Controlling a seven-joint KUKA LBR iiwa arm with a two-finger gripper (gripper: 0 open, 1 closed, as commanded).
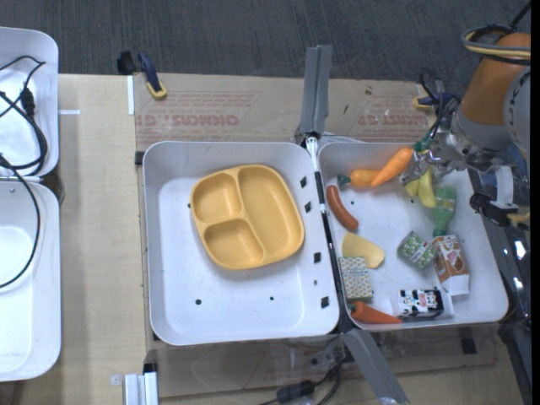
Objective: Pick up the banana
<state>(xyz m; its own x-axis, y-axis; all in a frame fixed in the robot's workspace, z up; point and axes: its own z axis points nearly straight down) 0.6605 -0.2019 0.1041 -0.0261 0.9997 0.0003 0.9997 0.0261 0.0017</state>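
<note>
The banana (pixel 424 187) is crowded by the carrot (pixel 393 166) near the right bin's (pixel 498 304) far edge. The fingers' (pixel 419 164) state cannot be told; the carrot may be grabbed instead.

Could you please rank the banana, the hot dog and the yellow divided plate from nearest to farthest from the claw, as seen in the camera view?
Measured from the claw:
1. Banana, just below it, at the right bin's upper right.
2. Hot dog, at the right bin's left side.
3. Yellow divided plate, in the left bin.
</note>
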